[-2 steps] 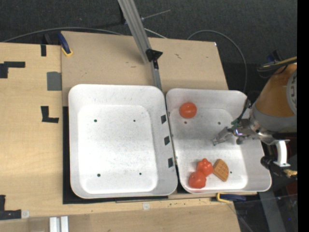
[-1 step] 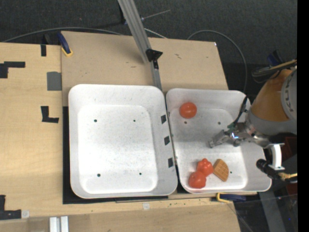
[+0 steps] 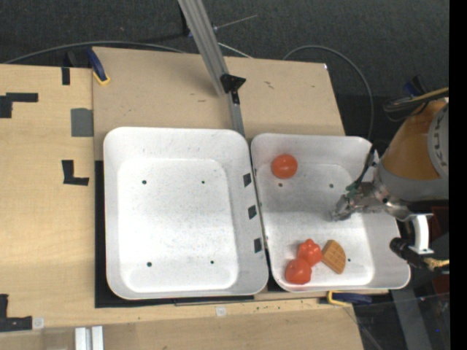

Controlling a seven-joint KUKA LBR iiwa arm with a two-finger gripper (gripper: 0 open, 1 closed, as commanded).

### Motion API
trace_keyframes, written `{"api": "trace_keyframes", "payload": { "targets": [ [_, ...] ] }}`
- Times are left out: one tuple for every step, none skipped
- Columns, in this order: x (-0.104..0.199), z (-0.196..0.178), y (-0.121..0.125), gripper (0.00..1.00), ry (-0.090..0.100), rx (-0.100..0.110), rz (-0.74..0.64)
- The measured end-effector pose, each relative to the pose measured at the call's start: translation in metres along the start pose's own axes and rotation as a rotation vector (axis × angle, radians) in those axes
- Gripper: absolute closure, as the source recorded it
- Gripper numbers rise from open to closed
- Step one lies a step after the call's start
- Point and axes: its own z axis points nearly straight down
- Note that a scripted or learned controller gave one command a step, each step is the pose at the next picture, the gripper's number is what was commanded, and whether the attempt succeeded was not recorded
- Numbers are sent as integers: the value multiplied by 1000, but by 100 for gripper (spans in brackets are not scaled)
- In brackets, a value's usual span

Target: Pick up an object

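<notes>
Two white bins are set side by side on a wooden bench (image 3: 182, 100). The left bin (image 3: 179, 141) has a few small dark dots on its floor. The right bin (image 3: 321, 148) holds four small things. A red ball (image 3: 284, 167) is seen near the bin's far side. Near the front edge, a red toy (image 3: 309, 251) and a red lump (image 3: 298, 271) are touching, and a tan waffle (image 3: 334, 256) is placed just beside them. The gripper (image 3: 344, 208) is lowered into the right bin, near the right wall, well apart from all four things. Nothing is seen between its tips, and whether it is spread or closed cannot be told. A grey metal bar (image 3: 204, 35) is slanted over the bench from the top. Black tape marks (image 3: 69, 172) are stuck on the wood at the left. A dark floor (image 3: 350, 13) with thin cables is seen behind the bench.
</notes>
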Motion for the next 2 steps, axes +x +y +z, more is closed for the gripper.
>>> {"api": "trace_keyframes", "payload": {
  "targets": [
    [0,-42,2,100,0,-3,0],
    [5,-85,-1,100,0,-3,0]
  ]
}}
